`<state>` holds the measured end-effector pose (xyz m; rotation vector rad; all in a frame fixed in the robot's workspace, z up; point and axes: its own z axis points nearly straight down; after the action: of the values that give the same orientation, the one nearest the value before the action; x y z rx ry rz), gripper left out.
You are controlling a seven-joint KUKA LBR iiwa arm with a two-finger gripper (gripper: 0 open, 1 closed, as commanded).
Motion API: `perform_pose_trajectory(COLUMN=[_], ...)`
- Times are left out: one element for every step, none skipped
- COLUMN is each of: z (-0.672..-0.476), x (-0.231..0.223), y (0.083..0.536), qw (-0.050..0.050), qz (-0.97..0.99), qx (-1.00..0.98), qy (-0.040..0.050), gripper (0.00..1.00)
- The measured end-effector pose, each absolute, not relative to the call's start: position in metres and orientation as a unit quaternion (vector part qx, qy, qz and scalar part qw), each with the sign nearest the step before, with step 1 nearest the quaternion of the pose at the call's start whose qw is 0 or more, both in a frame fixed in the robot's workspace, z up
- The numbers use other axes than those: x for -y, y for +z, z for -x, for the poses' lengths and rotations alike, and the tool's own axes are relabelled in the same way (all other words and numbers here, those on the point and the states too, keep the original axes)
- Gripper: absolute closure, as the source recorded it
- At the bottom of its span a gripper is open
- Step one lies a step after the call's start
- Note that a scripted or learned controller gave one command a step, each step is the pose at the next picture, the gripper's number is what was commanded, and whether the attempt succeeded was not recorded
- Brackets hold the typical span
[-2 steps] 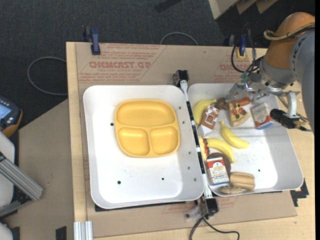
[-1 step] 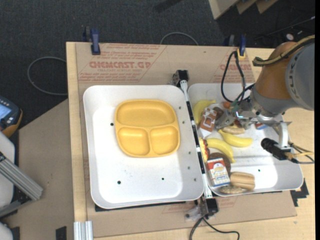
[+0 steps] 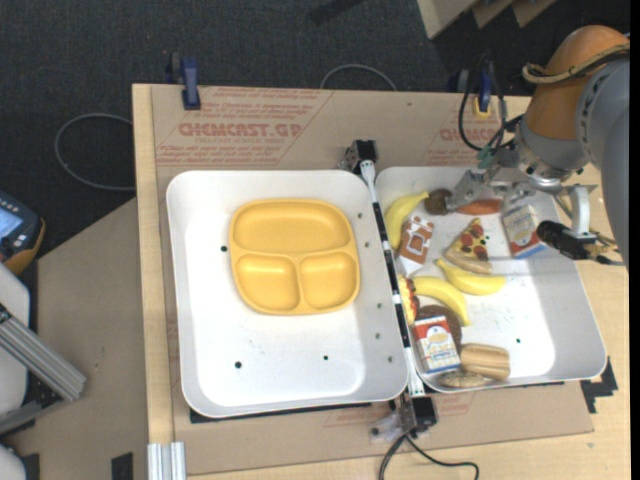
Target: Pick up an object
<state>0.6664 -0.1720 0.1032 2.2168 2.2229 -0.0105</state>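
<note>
While the gripper (image 3: 470, 196) hangs low at the far edge of the right bin (image 3: 560, 353), just above the red toy (image 3: 483, 208), I cannot tell its grip. Next, it must close and lift.

Toy food crowds the right bin (image 3: 560, 358). Just below the gripper (image 3: 478, 196) lies a pizza slice (image 3: 470, 244); a curved banana (image 3: 402, 217) sits to its left, touching a brown lump (image 3: 436, 203). Further below: a second banana (image 3: 468, 284), a small carton (image 3: 438, 342), a bread roll (image 3: 484, 360)
</note>
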Motion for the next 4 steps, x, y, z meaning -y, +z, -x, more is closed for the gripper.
perform_pose_trajectory(z=[-0.627,-0.541,-0.499,-0.502], x=[0.122,0.135,0.106,0.107], y=[0.089,0.084,0.085,0.095], qw=[0.006,-0.002,-0.001,0.002], qz=[-0.706,-0.709,-0.707,-0.708], qx=[-0.708,-0.706,-0.707,-0.706], qy=[0.0017,-0.0019,-0.0001,0.0011], gripper=[0.00,0.00,0.00,1.00])
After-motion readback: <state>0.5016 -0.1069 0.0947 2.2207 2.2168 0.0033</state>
